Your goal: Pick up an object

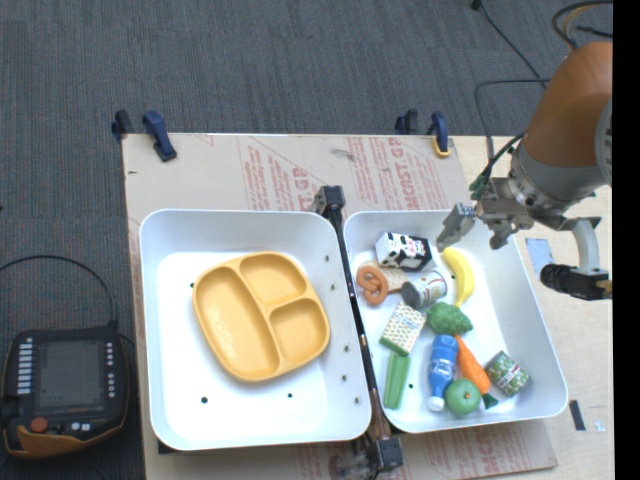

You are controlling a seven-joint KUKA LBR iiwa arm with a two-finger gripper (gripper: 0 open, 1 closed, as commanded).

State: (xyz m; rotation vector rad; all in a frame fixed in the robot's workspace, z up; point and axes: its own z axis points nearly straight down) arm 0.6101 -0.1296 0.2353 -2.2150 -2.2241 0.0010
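Yellow three-compartment plate (262, 314) in left bin (160, 268). Blue clamps (158, 134) on bench's far edge (260, 168). Black pendant with screen (66, 388) on floor, left of bench.

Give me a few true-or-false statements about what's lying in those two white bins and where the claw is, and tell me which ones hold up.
1. The yellow plate lies in the left bin. True.
2. The banana lies in the left bin. False: it lies in the right bin, near the far end.
3. The claw hangs over the right bin's far edge. True.
4. The claw holds the carrot. False: the carrot lies in the bin, well away from the claw.
5. The blue bottle lies between the carrot and the cucumber. True.
6. The pretzel sits on the plate. False: it is in the right bin.
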